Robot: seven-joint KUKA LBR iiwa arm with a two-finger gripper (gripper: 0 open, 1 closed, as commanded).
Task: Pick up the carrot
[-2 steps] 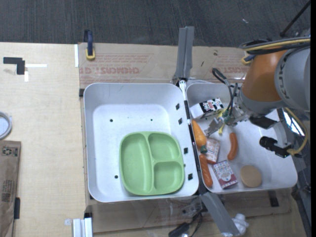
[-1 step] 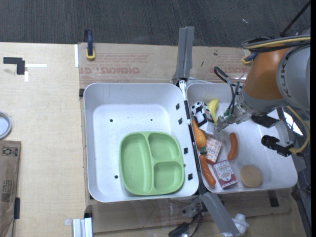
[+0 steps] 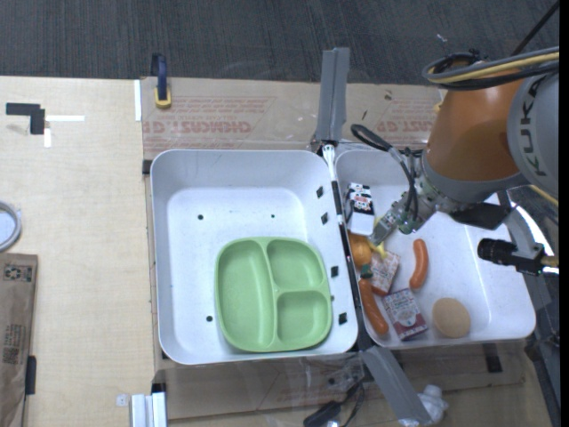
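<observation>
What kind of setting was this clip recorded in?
Most likely a robotics lab's pick-and-place bench: a KUKA arm reaches over two white bins, toy food such as a carrot lies in the right bin, and a green divided plate sits in the left.

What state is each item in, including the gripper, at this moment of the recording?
carrot: lying in the right bin by its left wall, not held.
gripper: low over the right bin, above the carrot's far end; finger state unclear.
sausage: lying flat, untouched.
egg: resting near the right bin's front corner.
red carton: lying flat beside the carrot.
green plate: flat in the left bin, compartments bare.
</observation>
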